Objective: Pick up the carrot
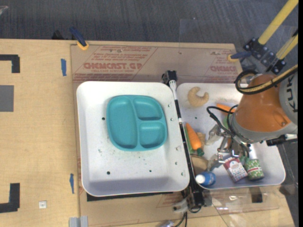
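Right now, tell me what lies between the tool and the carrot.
In the camera view, bare white bin floor separates the tool from the carrot. Just below that line, a tan object lies by the carrot's green end.

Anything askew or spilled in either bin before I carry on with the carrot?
Nothing looks spilled. The carrot lies against the right bin's left wall. The teal plate lies flat in the left bin, with dark specks scattered on the floor around it.

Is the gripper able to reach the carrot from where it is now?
Probably yes: the carrot lies uncovered near the right bin's left wall, just beside the gripper, with nothing lying between them.
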You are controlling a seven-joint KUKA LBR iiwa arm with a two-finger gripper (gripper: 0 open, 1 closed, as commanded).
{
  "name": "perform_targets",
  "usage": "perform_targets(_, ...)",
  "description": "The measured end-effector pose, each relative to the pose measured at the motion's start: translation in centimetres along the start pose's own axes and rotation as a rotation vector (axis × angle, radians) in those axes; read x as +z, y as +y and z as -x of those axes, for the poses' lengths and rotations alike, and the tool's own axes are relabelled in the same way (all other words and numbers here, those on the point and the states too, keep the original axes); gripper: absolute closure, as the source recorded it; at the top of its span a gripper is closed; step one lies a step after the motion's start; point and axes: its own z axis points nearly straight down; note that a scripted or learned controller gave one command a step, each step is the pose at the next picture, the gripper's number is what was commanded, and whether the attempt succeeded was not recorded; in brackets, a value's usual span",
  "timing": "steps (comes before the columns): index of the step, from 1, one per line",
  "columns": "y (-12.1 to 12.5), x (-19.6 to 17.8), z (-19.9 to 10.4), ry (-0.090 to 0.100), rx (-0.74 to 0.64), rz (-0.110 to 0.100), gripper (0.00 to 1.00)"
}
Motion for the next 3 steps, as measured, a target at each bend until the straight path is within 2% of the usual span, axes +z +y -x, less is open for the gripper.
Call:
perform_targets(1,0.3,0.1,3.4,-0.003,0.286,-0.001,0.0)
perform_targets(2,1.3,0.2,8.6,0.012,0.51,-0.013,0.0)
perform_targets(3,-0.2,0.2,9.2,0.071,0.888,-0.059,0.0)
